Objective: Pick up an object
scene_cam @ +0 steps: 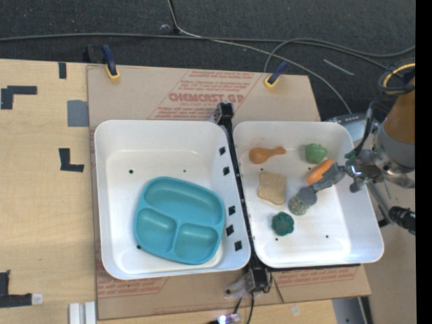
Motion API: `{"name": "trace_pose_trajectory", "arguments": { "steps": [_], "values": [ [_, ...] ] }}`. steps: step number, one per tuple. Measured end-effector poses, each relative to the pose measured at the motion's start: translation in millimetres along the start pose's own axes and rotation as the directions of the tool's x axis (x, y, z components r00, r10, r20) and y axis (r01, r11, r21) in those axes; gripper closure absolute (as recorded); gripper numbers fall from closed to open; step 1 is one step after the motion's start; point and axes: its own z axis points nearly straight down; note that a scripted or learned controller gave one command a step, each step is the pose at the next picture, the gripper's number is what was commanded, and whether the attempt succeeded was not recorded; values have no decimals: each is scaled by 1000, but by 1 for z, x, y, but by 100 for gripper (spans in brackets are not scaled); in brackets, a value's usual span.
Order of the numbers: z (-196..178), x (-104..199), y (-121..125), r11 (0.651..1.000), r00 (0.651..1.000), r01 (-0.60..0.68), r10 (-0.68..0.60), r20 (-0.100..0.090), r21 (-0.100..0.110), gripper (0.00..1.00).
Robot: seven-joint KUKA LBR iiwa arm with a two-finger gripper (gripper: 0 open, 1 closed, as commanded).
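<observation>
One tool (352, 174) at the right bin's (364, 245) right rim, finger state unclear, brush (312, 187) nearby.

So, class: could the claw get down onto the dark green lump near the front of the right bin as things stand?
Probably yes. The dark green lump lies apart from the tan block, and nothing covers it. The claw hangs just above it in the right bin.

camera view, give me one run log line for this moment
arm: at right bin edge | left bin: teal tray | held: nothing seen
</observation>
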Motion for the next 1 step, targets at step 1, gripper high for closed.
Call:
{"name": "trace_pose_trajectory", "arguments": {
  "steps": [1],
  "values": [
    [51, 2, 9, 1000, 1000, 1, -1, 1, -1, 0]
  ]
}}
